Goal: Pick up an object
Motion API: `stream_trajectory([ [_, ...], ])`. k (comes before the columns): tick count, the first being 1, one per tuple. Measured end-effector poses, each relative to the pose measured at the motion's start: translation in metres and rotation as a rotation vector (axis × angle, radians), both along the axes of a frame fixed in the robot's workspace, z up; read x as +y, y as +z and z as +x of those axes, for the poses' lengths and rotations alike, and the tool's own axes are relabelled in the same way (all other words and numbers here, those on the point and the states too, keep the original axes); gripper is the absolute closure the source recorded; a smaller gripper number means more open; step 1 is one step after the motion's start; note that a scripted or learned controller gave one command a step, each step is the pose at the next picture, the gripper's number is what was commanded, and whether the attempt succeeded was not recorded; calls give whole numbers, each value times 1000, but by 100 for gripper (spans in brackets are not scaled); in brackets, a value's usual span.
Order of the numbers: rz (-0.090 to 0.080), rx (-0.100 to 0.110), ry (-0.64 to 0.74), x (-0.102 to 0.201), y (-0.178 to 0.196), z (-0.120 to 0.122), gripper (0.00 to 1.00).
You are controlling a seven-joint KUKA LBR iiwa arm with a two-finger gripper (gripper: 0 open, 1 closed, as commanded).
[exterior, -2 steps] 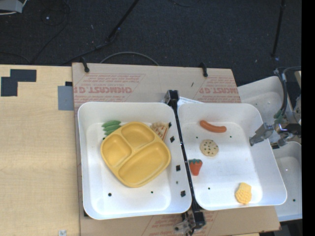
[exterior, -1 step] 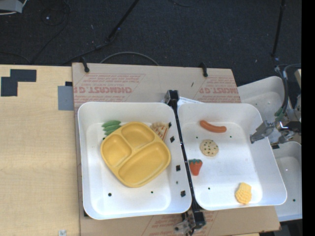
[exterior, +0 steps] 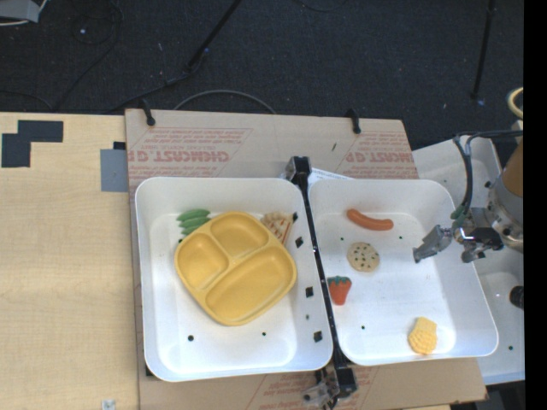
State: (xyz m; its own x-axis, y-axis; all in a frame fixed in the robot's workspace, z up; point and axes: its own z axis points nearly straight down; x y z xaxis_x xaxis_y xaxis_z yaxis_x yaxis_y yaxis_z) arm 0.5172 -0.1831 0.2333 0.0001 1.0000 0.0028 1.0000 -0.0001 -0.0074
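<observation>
Two shallow white bins sit side by side on the bench, and nothing has been lifted yet; the whole pick remains to be done. Nearest the camera in the right bin [exterior: 479, 331] lies a yellow ridged piece [exterior: 422, 336], lumpy like toy corn or a waffle chip. Further in, close to the black divider [exterior: 314, 263], rests a small red strawberry [exterior: 340, 289] with a green cap, then a round speckled cookie [exterior: 364, 257], flat and matte, and beyond it a smooth orange-red sausage [exterior: 370, 220].

Any of these four could serve as the object, and all lie loose and well apart on the bin floor.

In the left bin [exterior: 158, 331] a glossy yellow compartment plate [exterior: 235, 267] takes up the middle, with a green pea pod [exterior: 193, 219] and a tan waffle-textured piece [exterior: 278, 225] tucked at its far edge.

From the right, the claw [exterior: 432, 246] hangs over the right bin's edge near the cookie, carrying nothing; I cannot tell whether it is spread or closed.
</observation>
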Motion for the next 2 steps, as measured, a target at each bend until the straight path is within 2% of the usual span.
stream_trajectory([
  [1,0,0,0,-7,-48,-3,0],
  [2,1,1,0,3,-98,-6,0],
])
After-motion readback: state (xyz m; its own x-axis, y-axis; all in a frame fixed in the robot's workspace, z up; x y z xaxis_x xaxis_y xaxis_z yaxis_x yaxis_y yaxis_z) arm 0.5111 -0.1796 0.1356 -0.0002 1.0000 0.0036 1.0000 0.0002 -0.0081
